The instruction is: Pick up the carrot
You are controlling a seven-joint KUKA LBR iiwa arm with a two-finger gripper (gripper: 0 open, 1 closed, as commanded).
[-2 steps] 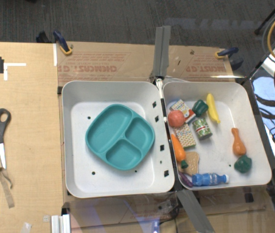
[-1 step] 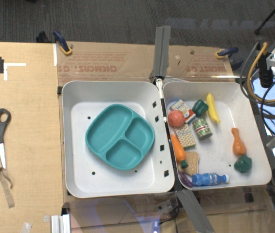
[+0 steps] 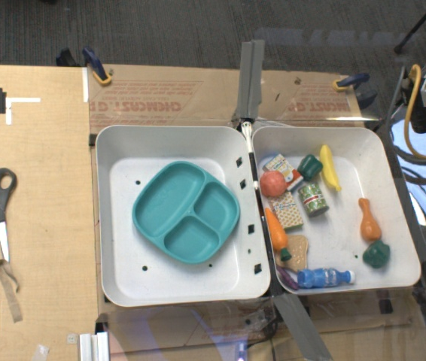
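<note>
Your carrot (image 3: 275, 230) lies wedged against the right bin's (image 3: 397, 224) inner wall, crowding any approach; the gripper's state, you cannot tell.

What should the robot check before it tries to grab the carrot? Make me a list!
1. Carrot is in view, in the right bin, by its left wall: ok.
2. Carrot's top is uncovered: ok.
3. Room around it: not ok. The red ball sits at its upper end, a cracker box beside it and a cookie at its lower end.
4. Wall clearance for a finger on the left: cannot tell.
5. Teal plate is away in the left bin: ok.
</note>
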